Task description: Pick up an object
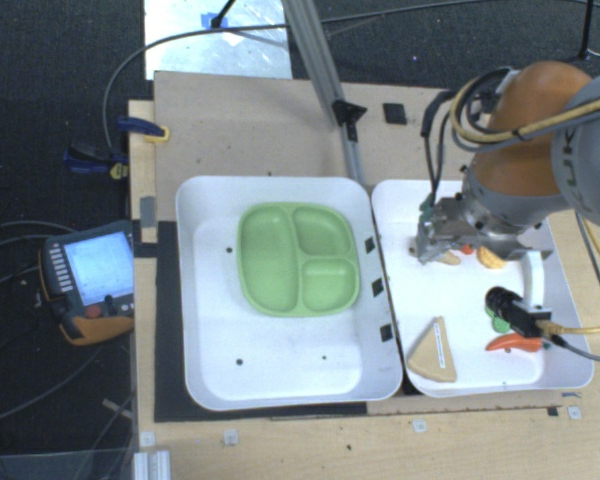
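Halfway at most: end effector point(435, 246) low in right bin point(465, 303), opening and load impossible to tell; yellow piece point(491, 259) just beside it, tan wedge point(435, 353) near it; grasping and lifting seemingly yet to do.

The green plate point(298, 260) takes the upper middle of the left bin point(280, 360); below it the floor is free. In the right bin point(398, 218) a tan wedge point(433, 350) blocks the lower left.
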Robot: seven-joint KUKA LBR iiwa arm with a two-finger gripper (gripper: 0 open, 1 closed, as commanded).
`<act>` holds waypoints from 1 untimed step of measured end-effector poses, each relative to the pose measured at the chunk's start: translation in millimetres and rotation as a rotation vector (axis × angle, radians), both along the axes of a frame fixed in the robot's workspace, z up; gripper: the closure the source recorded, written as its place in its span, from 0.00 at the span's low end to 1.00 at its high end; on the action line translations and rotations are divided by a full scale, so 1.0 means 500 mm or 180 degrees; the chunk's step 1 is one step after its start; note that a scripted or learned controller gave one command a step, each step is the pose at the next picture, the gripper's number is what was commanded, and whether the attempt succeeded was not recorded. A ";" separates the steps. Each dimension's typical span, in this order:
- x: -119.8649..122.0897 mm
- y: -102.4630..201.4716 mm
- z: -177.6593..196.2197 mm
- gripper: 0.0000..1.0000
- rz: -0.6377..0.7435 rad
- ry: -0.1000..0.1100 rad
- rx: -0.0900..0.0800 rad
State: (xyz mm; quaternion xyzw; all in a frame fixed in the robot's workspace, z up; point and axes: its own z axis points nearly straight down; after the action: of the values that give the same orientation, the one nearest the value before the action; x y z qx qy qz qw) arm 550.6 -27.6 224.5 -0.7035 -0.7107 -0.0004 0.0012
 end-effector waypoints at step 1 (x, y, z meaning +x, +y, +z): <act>-0.033 0.084 0.013 1.00 -0.0001 -0.0003 0.0000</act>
State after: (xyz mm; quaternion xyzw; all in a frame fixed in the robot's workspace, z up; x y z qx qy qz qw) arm 534.2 14.5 230.9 -0.7036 -0.7106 -0.0008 0.0008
